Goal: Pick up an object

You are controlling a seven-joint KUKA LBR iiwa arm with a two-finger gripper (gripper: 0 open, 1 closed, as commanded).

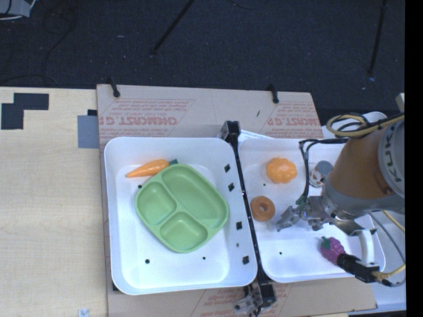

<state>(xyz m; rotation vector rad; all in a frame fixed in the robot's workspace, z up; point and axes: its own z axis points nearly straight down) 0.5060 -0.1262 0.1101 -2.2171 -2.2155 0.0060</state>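
Camera view: the pincer [291, 218] hangs low in the right bin [291, 273], apparently spread and holding nothing, just beside the doughnut [263, 208]. Closing slightly off, I reckon, it could nudge the doughnut aside, or snatch air between it and the orange [281, 170].

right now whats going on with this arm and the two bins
The arm's gripper is down in the right bin, just beside a brown doughnut-shaped ring, with nothing visibly between its fingers. An orange fruit and a purple grape bunch also lie in that bin. The left bin holds a green divided plate and a carrot, both untouched. No object has been picked up yet.
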